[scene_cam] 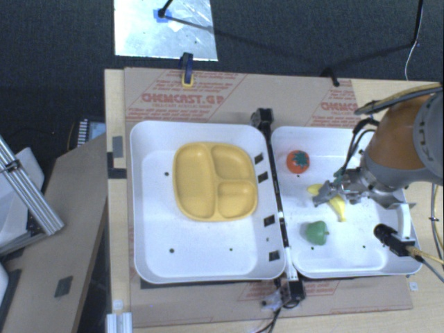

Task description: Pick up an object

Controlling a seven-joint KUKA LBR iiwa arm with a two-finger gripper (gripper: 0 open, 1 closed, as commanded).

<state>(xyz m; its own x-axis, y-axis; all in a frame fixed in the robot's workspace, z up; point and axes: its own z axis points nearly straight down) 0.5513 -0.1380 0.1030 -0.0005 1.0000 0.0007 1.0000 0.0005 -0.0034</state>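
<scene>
In the right bin (347,262) a yellow banana (337,207) lies near the middle, partly under my gripper (326,197). The gripper hangs low over the banana's left end, reaching in from the right. A red tomato with a green top (297,160) sits at the bin's upper left. A green pepper (316,232) rests below the gripper, toward the front. Nothing is visibly lifted off the bin floor.
The left bin (149,255) holds a yellow divided plate (214,180). A black divider with clips (272,193) runs between the two bins. The arm's grey and orange body (402,144) covers the right bin's far right side.
</scene>
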